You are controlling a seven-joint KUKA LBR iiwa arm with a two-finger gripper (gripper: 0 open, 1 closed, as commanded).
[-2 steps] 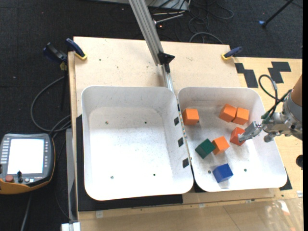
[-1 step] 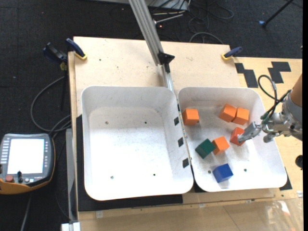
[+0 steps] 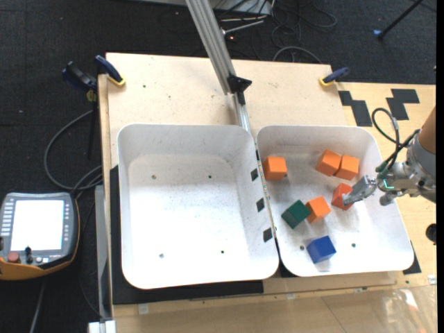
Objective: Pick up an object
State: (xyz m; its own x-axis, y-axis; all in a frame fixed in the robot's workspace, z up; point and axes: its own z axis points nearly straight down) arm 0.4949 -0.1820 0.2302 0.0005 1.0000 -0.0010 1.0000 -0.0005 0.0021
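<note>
The small red-orange block (image 3: 340,195) lies in the right-hand white bin (image 3: 388,248), near its right wall, and looks light, rigid and smooth-faced, best pinched across two flat opposite sides. The grey two-finger gripper (image 3: 356,194) sits right against it, but whether its fingers clasp the block cannot be told. Just beside it lie an orange cube (image 3: 318,208) and a dark green cube (image 3: 295,214).

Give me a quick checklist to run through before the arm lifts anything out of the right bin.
1. Gripper inside the right bin: ok.
2. Gripper at the red-orange block: ok.
3. Block seated between the jaws: cannot tell.
4. Neighbouring orange block apart from the target: not ok, it sits very close.
5. Green block and blue block away from the gripper: ok.
</note>
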